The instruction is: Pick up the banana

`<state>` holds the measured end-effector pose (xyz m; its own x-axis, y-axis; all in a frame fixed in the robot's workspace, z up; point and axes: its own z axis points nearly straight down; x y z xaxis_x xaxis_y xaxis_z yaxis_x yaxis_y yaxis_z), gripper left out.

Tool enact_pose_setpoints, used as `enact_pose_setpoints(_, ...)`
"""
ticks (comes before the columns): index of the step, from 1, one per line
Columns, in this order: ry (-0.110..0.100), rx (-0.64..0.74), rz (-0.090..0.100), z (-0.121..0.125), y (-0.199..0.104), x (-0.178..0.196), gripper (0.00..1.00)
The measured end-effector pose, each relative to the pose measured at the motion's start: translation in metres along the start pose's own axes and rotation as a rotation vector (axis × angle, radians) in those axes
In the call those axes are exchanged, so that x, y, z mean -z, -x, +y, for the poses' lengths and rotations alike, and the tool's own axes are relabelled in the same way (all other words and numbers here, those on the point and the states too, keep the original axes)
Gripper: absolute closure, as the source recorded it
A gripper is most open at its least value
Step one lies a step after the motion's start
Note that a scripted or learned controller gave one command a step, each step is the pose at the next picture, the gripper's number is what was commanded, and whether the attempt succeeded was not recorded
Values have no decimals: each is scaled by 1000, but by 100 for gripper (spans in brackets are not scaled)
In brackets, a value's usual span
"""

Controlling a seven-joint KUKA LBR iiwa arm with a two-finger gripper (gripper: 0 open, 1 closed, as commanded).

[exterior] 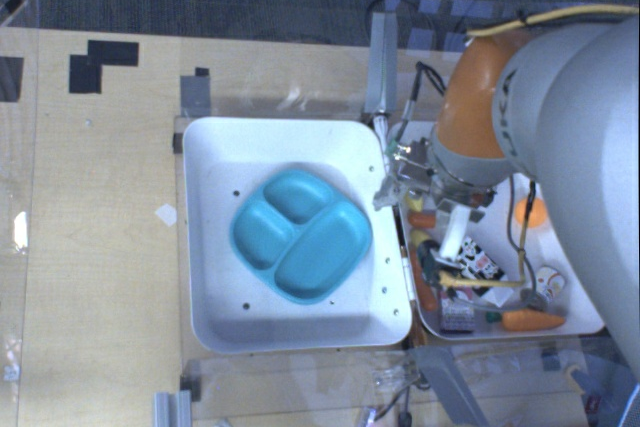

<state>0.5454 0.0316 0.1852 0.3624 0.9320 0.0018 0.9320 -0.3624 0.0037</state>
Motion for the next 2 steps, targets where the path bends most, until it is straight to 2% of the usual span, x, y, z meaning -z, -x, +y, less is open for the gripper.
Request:
enact_pose_setpoints(1, 0, 382, 0, -35, 69, 0, 0)
enact_pose_setpoints(2, 0, 430, 0, -31, 80, 0, 0)
